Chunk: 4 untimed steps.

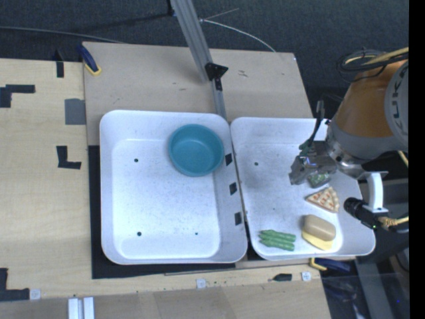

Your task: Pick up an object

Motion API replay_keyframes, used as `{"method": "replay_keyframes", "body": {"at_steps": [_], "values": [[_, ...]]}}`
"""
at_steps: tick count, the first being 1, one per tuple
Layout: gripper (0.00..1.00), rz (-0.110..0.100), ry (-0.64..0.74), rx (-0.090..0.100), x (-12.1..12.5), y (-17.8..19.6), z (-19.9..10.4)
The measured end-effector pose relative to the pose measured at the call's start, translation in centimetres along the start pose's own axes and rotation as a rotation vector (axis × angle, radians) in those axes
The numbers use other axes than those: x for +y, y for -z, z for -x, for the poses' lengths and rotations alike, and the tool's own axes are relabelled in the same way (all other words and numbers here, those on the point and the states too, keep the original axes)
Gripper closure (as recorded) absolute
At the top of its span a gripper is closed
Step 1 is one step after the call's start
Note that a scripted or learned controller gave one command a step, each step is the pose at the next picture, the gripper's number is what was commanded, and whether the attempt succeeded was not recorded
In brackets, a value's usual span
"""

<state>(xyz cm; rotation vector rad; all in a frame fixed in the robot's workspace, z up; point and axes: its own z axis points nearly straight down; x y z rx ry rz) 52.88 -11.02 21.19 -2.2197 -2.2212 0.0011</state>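
Nearest the camera, along the front edge of the right bin (265, 133), there's a little bunch of green beans (276, 239) and right beside it a tan and yellow bread-roll-looking thing (319, 231). Just behind the roll sits a toy pizza slice (323, 199), close to it but not touching as far as I can see.

A bit further back in that same bin is the end effector (309, 171), low over the bin floor just behind the pizza slice. There's something greenish tucked in around it, but it's too blurry to say what it is. I honestly can't tell what state the end effector is in, it's just a dark cluttered blob from this angle. The grey and orange arm (368, 115) comes in from the right above it.

Over in the left bin (126, 198), a blue bowl (195, 149) sits upright near the back right corner. Both bins rest on the wooden surface (139, 72), and a metal pole (192, 28) rises at a slant from behind them.
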Motion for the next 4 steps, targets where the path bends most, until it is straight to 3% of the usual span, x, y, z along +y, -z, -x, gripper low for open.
{"method": "replay_keyframes", "body": {"at_steps": [2, 4], "values": [[1.0, 0.0, 0.006, 0.001, 2.8, -0.2, -8.7], [1.0, 0.0, 0.007, 0.001, 6.1, -0.9, -19.5]]}}
